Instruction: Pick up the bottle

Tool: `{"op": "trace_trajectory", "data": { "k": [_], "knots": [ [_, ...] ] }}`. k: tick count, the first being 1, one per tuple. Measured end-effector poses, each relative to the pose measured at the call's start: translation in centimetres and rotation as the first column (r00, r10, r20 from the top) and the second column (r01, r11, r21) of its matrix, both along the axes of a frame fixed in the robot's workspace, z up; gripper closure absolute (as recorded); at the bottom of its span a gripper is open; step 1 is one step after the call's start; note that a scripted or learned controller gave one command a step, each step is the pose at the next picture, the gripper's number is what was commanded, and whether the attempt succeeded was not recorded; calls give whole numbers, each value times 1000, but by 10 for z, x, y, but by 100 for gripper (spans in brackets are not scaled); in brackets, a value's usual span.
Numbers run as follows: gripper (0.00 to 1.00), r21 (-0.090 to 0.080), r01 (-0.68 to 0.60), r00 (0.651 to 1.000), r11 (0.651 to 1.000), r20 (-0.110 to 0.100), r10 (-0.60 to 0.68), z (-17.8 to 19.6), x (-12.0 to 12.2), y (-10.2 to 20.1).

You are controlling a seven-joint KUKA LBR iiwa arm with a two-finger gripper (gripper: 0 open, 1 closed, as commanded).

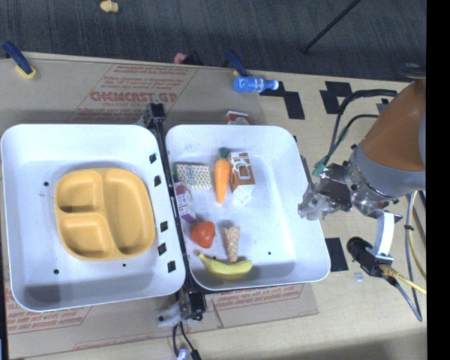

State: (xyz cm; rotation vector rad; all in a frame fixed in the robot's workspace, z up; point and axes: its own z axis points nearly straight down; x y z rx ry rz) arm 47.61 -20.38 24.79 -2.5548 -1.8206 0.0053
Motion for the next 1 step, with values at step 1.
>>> {"op": "trace_trajectory", "data": {
  "k": [1],
  "knots": [
    [100,1,-220,976,976,2,220,-31,0,19]
  ]
}}
